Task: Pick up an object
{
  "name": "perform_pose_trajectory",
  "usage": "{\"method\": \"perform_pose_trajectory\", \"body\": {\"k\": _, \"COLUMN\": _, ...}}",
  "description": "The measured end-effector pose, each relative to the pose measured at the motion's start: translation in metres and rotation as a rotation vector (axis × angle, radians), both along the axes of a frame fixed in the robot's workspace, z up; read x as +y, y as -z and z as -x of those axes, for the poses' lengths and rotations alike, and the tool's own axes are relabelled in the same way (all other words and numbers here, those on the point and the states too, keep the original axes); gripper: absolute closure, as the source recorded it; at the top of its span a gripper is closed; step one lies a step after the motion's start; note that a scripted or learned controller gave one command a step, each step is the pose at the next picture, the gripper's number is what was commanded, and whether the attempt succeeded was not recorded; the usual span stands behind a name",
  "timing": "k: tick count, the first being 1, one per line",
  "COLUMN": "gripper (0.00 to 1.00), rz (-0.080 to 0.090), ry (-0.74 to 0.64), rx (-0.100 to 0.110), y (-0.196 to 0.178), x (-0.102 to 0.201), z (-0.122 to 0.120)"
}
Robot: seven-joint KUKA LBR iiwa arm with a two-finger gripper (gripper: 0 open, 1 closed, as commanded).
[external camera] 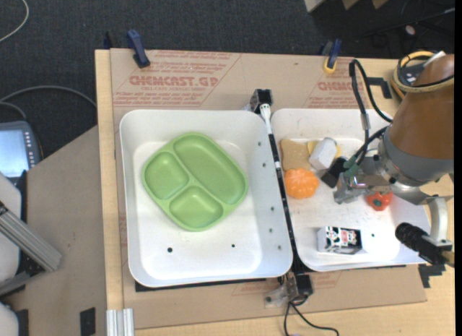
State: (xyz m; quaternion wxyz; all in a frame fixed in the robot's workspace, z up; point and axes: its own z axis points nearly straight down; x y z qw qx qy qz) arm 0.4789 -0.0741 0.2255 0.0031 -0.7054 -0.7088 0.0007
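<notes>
Orange and round, a toy fruit (pixel 301 183) sits near the left wall of the right bin (pixel 312 259). The end effector (pixel 346 185) hangs low just beside it, and I cannot tell its state. I think it is reaching to pick. Next it must line up over one thing. A small red toy (pixel 378 200), a white block (pixel 324 153), a tan sponge (pixel 294 153) and a black-and-white carton (pixel 339 240) crowd close. The left bin (pixel 137 204) holds a green plate (pixel 193 180).

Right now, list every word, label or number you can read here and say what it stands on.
"CHEMCAST G P", red print on the brown protective sheet behind the left bin.
Matching red print behind the right bin: too cut off to read.
Black-and-white small carton: print too small to read.
</notes>
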Motion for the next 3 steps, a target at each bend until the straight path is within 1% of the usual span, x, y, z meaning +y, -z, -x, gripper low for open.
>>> {"method": "perform_pose_trajectory", "body": {"k": 1, "gripper": 1.0, "rz": 0.003, "ry": -0.001, "rx": -0.009, "y": -0.027, "x": 0.065, "z": -0.001}}
{"method": "perform_pose_trajectory", "body": {"k": 2, "gripper": 1.0, "rz": 0.002, "ry": -0.002, "rx": -0.012, "y": -0.095, "x": 0.127, "z": -0.001}}
{"method": "perform_pose_trajectory", "body": {"k": 3, "gripper": 1.0, "rz": 0.004, "ry": 0.004, "rx": -0.012, "y": -0.173, "x": 0.105, "z": -0.001}}
